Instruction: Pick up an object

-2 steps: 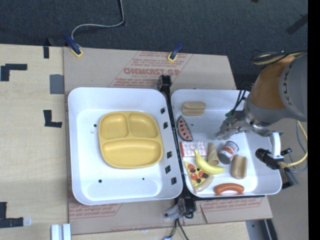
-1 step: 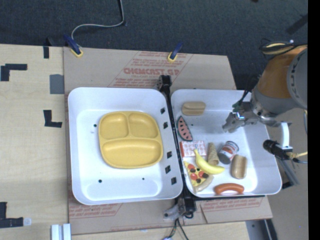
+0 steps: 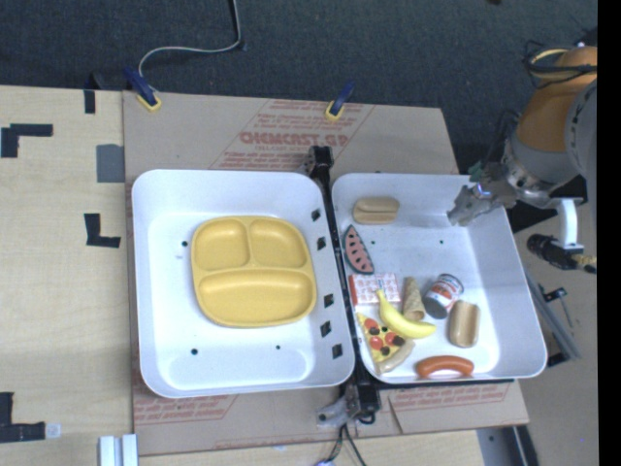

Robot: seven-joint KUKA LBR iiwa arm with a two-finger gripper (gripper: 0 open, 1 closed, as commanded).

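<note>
My gripper (image 3: 467, 207) hangs over the far right corner of the right bin (image 3: 505, 260), above bare white floor, with nothing seen between its fingers. Toy foods lie in that bin: a bread roll (image 3: 375, 210) at the far left, a watermelon slice (image 3: 358, 250), a pink wafer pack (image 3: 375, 287), a banana (image 3: 402, 320), an ice cream cone (image 3: 413, 299), a small can (image 3: 443, 293), a hot dog bun (image 3: 464, 322), a pizza slice (image 3: 381, 340) and a sausage (image 3: 444, 366) near the front. The nearest item, the bread roll, lies well to the gripper's left.
The left bin (image 3: 160, 289) holds a yellow divided plate (image 3: 254, 270). A black clip divider (image 3: 328, 260) joins the two bins. Cardboard lies under both, and a cable runs across the dark floor behind.
</note>
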